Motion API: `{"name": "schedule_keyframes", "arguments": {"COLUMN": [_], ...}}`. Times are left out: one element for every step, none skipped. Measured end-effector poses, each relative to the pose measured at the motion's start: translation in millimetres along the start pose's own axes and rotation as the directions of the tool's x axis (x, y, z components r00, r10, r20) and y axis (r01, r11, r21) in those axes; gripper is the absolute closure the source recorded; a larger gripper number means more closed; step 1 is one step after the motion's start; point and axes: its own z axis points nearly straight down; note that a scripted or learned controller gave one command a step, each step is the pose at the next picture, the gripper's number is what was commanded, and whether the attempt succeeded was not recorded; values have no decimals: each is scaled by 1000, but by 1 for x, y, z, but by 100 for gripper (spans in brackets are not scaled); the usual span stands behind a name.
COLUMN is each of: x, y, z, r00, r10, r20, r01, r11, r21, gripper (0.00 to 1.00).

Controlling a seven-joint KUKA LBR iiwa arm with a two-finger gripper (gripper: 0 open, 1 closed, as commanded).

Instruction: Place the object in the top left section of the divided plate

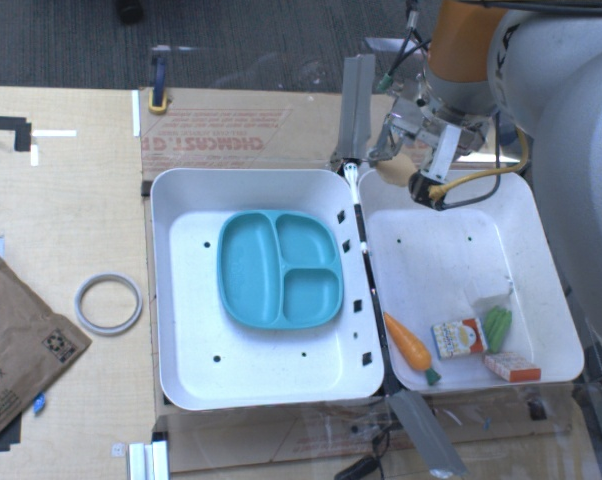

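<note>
A teal divided plate (280, 268) lies in the middle of the left bin (181, 368), with one long section on its left and two smaller ones on its right. My gripper (408, 171) hangs over the far left corner of the right bin (551, 268), close to the wall between the bins. A small tan thing (391, 172) shows right at the gripper; whether it is held I cannot tell. In the right bin's near part lie a toy carrot (409, 344), a small carton (456, 339), a green piece (497, 326) and a red-and-white box (512, 369).
A roll of tape (108, 302) and a brown cardboard box (16, 353) lie on the bench left of the bins. A grey upright post (356, 103) stands behind the bins, near the gripper. Yellow and green cables (471, 180) hang off the wrist.
</note>
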Motion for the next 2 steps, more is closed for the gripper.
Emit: {"name": "schedule_keyframes", "arguments": {"x": [60,73], "y": [-45,-83], "z": [38,97], "r00": [981,931], "r10": [195,366], "r20": [1,3], "r01": [-195,-366], "r11": [981,931], "r21": [3,3], "gripper": [100,100]}}
